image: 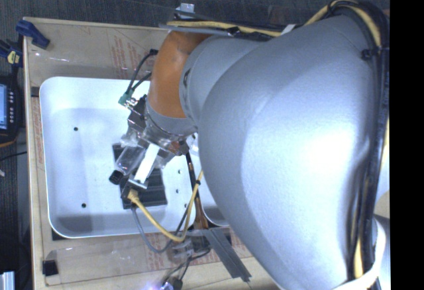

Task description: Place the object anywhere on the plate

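My gripper [131,181] hangs low over the right half of the left white bin [73,149], pointing down and to the left. The grey arm with its orange band [169,77] covers most of the view's right side. A dark, flat shape [154,194] sits directly under the gripper on the bin floor. I cannot tell whether it is an object or part of the gripper. The arm hides whatever lies further right.
A sliver of the right bin [213,216] peeks out below the arm. A yellow cable [159,222] loops down past the bin's front rim. A blue clamp [30,32] and a black device [6,106] sit at the bench's left edge.
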Robot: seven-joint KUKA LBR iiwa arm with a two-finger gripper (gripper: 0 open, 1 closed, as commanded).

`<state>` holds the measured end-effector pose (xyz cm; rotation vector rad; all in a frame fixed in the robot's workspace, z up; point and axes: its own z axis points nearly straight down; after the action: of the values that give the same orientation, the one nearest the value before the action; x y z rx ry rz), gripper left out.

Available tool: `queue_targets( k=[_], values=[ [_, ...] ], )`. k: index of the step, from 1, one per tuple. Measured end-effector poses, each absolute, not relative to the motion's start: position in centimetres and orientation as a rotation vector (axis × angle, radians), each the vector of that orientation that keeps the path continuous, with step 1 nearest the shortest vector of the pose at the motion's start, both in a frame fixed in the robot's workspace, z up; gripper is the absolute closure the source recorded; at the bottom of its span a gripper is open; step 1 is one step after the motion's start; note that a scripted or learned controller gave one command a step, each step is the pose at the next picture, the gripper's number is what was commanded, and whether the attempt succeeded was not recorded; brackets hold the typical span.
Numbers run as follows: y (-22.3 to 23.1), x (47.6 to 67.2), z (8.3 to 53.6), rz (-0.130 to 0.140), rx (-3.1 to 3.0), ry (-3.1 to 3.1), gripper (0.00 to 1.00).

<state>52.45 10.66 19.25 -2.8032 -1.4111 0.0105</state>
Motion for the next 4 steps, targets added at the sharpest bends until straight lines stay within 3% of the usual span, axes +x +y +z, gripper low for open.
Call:
queue_targets(
  k=[1, 2, 3, 4],
  values=[
    [10.6, 52.5, 19.3, 0.010, -2.803, -1.410, 0.00],
    [10.8, 52.4, 20.1, 0.017, -2.795, -1.421, 1.00],
    [7.5, 51.4, 19.2, 0.011, -3.060, -0.689, 1.00],
    [7.6, 51.4, 19.2, 0.012, -3.059, -0.690, 0.00]
  ],
)
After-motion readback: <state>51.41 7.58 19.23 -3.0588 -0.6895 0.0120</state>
